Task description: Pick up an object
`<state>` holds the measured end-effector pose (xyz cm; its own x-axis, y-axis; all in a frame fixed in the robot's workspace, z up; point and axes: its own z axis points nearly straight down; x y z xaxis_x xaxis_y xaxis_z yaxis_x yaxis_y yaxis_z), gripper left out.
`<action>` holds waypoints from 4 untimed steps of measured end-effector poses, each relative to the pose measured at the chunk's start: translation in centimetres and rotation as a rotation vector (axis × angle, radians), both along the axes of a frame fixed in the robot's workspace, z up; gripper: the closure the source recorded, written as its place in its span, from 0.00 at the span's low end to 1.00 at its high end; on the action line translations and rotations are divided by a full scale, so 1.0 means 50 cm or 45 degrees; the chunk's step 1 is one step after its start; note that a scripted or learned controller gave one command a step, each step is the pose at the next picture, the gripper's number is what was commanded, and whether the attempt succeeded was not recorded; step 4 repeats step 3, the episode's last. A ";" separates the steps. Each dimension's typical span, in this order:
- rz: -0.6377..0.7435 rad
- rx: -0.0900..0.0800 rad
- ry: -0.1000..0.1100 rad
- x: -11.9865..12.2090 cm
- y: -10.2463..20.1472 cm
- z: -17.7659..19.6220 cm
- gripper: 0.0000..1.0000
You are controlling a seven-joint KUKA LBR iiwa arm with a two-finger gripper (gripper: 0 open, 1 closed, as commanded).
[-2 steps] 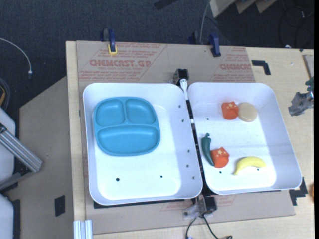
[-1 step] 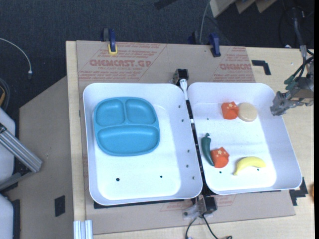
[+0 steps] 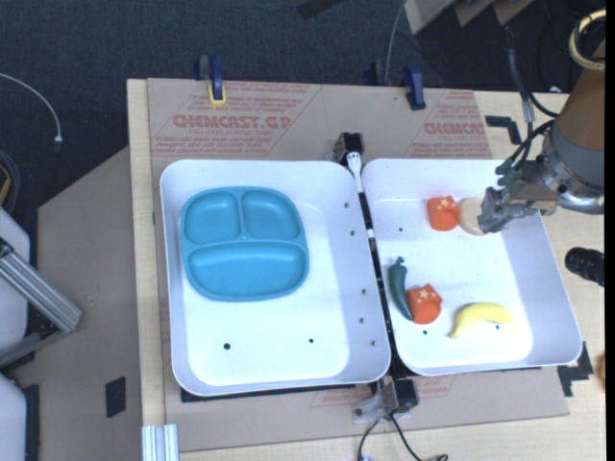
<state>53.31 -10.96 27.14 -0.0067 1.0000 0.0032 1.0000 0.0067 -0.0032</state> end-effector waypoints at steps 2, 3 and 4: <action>0.000 0.000 -0.001 -0.002 0.226 -0.055 1.00; 0.000 0.000 -0.001 -0.018 0.337 -0.052 1.00; 0.000 0.000 -0.001 -0.018 0.337 -0.052 1.00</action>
